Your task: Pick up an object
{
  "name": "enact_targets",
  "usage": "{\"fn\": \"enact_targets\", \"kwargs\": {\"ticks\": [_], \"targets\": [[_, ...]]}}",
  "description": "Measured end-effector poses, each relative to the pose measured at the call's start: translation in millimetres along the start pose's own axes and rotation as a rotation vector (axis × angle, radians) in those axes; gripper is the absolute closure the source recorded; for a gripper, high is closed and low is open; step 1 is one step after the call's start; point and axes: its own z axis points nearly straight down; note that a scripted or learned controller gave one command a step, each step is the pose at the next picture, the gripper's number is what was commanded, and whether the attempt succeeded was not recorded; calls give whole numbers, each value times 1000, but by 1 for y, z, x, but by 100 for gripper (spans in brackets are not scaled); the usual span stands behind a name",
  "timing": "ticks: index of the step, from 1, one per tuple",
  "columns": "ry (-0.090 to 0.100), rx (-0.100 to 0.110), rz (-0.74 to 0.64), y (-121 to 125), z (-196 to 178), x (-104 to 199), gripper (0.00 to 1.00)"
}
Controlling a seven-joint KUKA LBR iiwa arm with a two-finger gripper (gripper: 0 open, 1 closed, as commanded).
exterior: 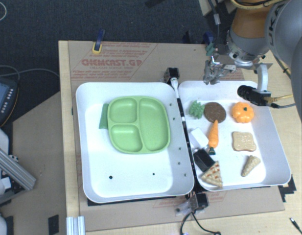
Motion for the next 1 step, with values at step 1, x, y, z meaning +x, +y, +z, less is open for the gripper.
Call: {"fn": "enact_targets", "kwargs": {"ticks": [1], "targets": [[1, 6, 2, -3, 7, -6, 100]]}}
